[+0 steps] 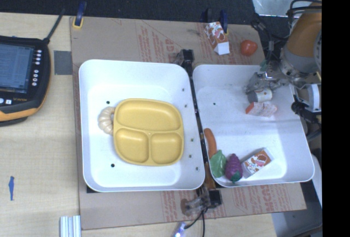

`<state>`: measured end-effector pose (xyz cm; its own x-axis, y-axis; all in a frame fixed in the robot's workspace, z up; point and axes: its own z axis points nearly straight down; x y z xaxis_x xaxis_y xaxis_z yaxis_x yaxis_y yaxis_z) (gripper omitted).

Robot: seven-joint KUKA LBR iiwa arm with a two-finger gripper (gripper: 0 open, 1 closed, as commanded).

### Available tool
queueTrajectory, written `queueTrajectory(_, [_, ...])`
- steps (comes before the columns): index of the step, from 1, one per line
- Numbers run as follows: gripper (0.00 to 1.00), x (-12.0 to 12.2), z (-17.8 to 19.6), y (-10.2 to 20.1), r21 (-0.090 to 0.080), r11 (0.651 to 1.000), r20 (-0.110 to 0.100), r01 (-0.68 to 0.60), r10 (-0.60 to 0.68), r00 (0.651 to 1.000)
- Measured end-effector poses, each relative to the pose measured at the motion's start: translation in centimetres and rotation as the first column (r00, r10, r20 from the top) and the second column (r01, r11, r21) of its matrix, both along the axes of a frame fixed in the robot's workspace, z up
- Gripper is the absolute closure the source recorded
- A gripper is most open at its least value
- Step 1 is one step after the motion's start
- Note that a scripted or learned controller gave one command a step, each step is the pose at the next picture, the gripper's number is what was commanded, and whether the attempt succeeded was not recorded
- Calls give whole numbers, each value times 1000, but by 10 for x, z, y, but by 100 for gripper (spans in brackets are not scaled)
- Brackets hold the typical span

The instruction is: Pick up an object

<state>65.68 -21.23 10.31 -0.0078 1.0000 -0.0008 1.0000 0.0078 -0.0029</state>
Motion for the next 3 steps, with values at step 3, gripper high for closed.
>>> queueTrajectory(3, [100,-81,114,184,0,1000,-2,1,-1,1000])
